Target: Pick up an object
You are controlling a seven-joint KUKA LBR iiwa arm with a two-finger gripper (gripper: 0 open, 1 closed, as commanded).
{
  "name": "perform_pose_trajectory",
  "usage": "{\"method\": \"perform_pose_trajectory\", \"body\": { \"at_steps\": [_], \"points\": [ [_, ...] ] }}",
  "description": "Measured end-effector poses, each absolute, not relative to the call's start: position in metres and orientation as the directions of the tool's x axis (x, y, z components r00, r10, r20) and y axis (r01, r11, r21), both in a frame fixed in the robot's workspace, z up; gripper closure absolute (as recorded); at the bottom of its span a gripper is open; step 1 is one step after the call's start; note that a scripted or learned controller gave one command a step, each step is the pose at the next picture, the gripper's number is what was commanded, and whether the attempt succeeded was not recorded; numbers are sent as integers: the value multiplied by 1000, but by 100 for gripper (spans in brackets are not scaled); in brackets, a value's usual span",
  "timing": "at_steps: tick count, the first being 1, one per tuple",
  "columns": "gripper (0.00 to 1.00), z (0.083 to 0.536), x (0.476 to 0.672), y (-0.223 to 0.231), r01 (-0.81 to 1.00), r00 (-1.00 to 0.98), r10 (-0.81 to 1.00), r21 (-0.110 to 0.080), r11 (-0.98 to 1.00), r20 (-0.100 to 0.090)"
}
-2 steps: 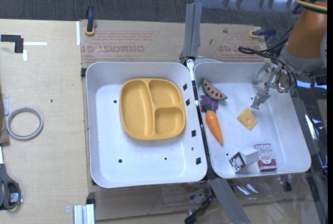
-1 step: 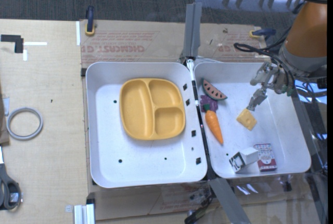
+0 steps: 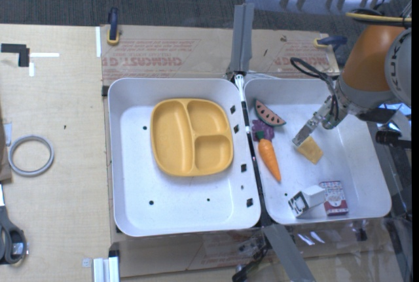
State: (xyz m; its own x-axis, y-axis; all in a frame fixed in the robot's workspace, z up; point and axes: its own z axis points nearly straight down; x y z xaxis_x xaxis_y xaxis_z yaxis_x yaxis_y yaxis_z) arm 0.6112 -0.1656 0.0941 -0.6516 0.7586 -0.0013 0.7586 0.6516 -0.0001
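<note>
In the right bin [image 3: 366, 209] lie a watermelon slice [image 3: 269, 114], a bunch of purple grapes [image 3: 260, 131], an orange carrot [image 3: 269, 158], a tan cheese wedge [image 3: 311, 150], a red and white carton [image 3: 334, 198] and a small grey and white box [image 3: 306, 200]. My gripper [image 3: 306, 136] hangs low over the bin, its tip just at the upper left corner of the cheese wedge. Nothing shows between its fingers.
The left bin [image 3: 131, 195] holds a yellow divided plate [image 3: 192, 137]. A roll of tape [image 3: 29, 155] lies on the bench to the left. A metal divider [image 3: 241, 45] rises between the bins at the back.
</note>
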Motion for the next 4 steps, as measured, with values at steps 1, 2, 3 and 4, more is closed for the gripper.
{"method": "perform_pose_trajectory", "body": {
  "at_steps": [1,2,3,4],
  "points": [
    [0,98,551,-157,797,-604,797,0,604,-1],
    [100,107,551,-157,796,-605,796,0,605,-2],
    [100,264,572,-157,804,-594,804,0,594,-3],
    [100,173,620,-176,724,-690,724,-1,690,0]
  ]
}}
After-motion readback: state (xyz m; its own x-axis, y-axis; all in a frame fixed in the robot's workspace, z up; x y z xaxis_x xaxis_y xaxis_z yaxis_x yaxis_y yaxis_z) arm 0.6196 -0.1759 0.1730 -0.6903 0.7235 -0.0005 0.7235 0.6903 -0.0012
